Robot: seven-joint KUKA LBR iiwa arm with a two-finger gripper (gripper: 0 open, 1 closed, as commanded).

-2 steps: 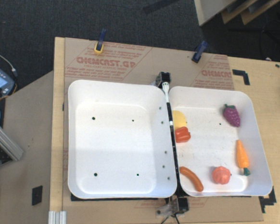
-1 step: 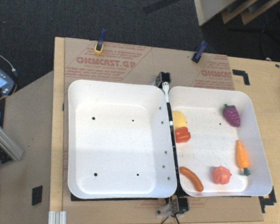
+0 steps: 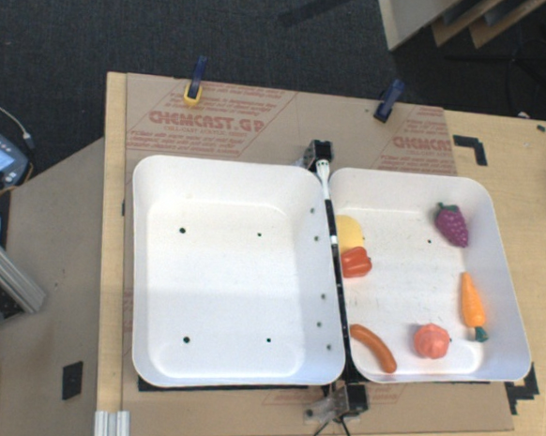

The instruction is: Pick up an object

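I'm at the very start: nothing is lifted, and everything on offer lies in the right bin (image 3: 417, 182), so the step in hand is choosing a target and getting above it. Whether my pincer is apart or together I cannot tell from this view. The carrot (image 3: 472, 304) looks like my best bet. It lies flat near the bin's right wall, well apart from the grapes (image 3: 451, 225) beyond it and just clear of the pink fruit (image 3: 432, 341) on its near-left. Its long axis runs nearly far-to-near, tilted slightly, with the thin orange tip pointing away from the camera and the green stub at the near end. My next move, I judge, calls for coming down over its middle and closing across its width, square to that axis. The sausage (image 3: 374, 348) lies slantwise by the near rim, while the yellow piece (image 3: 349, 231) and pepper (image 3: 355, 262) crowd the divider, which makes them harder to reach.
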